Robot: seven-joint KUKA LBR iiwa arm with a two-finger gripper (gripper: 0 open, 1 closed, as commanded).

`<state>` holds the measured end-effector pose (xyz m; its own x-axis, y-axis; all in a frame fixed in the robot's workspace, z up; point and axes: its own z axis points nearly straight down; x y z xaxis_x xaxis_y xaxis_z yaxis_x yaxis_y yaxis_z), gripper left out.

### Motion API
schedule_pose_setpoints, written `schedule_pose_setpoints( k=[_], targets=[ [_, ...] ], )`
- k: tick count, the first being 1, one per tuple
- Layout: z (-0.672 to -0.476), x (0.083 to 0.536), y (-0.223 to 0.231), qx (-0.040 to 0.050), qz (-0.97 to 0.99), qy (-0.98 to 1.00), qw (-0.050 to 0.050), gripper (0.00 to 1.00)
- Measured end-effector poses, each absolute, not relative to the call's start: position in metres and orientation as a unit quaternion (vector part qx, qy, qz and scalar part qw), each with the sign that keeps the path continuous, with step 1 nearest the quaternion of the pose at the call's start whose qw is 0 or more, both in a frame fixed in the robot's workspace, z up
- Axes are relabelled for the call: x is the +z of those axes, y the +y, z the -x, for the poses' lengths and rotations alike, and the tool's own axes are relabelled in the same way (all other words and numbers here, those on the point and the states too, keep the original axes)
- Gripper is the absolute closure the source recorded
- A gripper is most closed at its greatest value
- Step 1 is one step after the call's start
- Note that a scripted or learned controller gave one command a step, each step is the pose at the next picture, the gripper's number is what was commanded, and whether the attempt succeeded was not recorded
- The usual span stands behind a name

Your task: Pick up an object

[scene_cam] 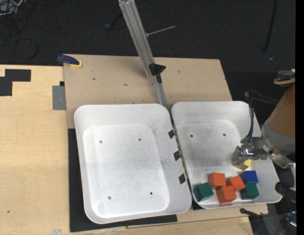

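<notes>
Several small blocks lie bunched in the near right corner of the right bin [211, 112]: an orange block [218, 179], a second orange one [237, 182], a third orange one [226, 194], a green block [203, 191], another green one [249, 191] and a blue block [250, 176]. A yellow block [245, 165] peeks out just below my gripper [241, 155]. The gripper hangs low over the bin's right side, directly above and behind the pile, with the arm coming in from the right.
The left bin [93, 131] sits beside the right one, with black clips [176, 154] along the shared wall. A slanted aluminium rail [139, 38] rises behind the bins. A blue and yellow clamp [69, 60] lies at the bench's far left corner.
</notes>
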<state>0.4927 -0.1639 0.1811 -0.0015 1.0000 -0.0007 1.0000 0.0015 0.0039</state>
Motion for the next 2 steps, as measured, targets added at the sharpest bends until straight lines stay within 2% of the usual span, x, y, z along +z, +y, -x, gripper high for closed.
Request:
schedule_pose_setpoints(
  k=[1,2],
  targets=[
    [-0.494,0.206,-0.165,0.0004,-0.707,0.707,0.000,1.00],
    [-0.524,0.219,-0.126,0.0002,-0.706,0.708,0.000,1.00]
  ],
)
